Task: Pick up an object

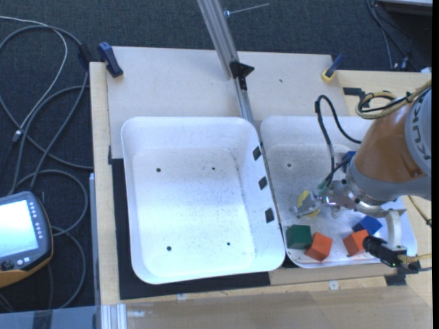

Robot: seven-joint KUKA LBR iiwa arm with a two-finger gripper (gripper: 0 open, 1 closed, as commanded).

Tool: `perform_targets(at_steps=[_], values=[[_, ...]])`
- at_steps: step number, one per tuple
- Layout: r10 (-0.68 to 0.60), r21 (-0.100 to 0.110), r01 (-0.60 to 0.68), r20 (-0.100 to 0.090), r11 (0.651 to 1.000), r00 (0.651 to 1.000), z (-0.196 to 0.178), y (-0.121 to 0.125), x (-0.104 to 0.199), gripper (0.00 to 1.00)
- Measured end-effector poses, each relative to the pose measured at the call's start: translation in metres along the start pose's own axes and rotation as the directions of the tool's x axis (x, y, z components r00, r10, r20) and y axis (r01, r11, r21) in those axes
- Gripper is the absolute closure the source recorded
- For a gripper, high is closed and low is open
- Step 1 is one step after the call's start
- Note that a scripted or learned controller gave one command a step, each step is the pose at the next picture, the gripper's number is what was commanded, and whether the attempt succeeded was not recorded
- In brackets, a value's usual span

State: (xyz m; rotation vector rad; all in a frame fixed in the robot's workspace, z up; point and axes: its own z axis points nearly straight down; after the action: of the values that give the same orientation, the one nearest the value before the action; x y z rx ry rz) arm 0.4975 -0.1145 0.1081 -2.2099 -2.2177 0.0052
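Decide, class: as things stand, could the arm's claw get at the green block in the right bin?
Probably yes. The claw is low in the right bin, just above the green block in the picture. Nothing covers the block; an orange block beside it may crowd the claw.

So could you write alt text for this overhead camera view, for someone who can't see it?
A grey and orange robot arm reaches into the right white bin, its gripper low above a green block, orange blocks and a blue block. The left white bin sits beside it.
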Motion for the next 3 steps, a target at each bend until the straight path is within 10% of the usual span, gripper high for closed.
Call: perform_targets(at_steps=[1,2,3], values=[[0.0,-0.005,0.0,0.001,1.0,1.0,0.01,-0.008,0.034,0.0],[0.002,-0.014,-0.002,0.007,1.0,1.0,0.008,0.037,0.014,0.0],[0.004,-0.006,-0.004,0.004,1.0,1.0,0.009,0.017,0.008,0.0]])
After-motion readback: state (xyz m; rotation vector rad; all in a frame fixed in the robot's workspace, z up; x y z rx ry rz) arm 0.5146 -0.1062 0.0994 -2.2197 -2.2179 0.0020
